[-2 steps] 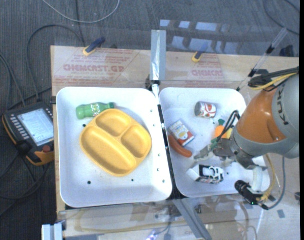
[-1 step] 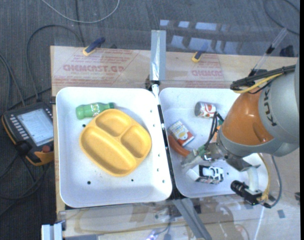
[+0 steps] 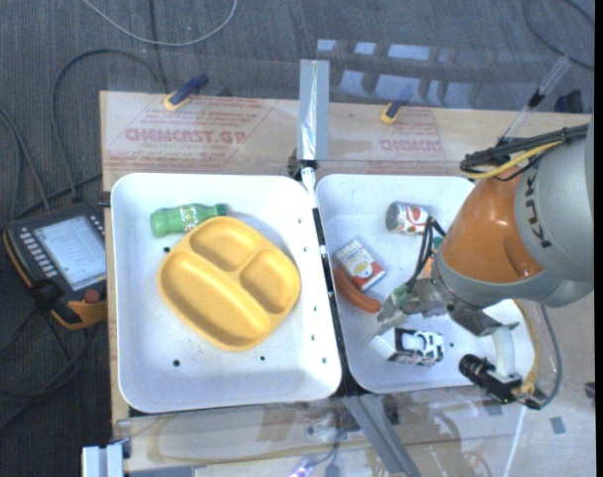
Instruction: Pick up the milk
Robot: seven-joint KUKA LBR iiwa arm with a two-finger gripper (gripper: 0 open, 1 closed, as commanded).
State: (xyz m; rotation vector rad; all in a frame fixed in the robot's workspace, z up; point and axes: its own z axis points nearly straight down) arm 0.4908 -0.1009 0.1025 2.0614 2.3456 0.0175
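The milk carton (image 3: pixel 416 346), white with black patches, lies on its side at about six o'clock in the right bin (image 3: pixel 500 378). The gripper (image 3: pixel 405 304) hangs just above it at its twelve o'clock, under the arm's orange band (image 3: pixel 485 237); whether it is grasping or released cannot be told from this angle. At the gripper's ten o'clock sit a small orange-and-white box (image 3: pixel 359 263) and an orange carrot-like piece (image 3: pixel 354 291). A can (image 3: pixel 408 218) lies at twelve o'clock. In the left bin (image 3: pixel 142 366), a yellow divided plate (image 3: pixel 229 280) sits centrally, a green bottle (image 3: pixel 185 218) at its eleven o'clock.
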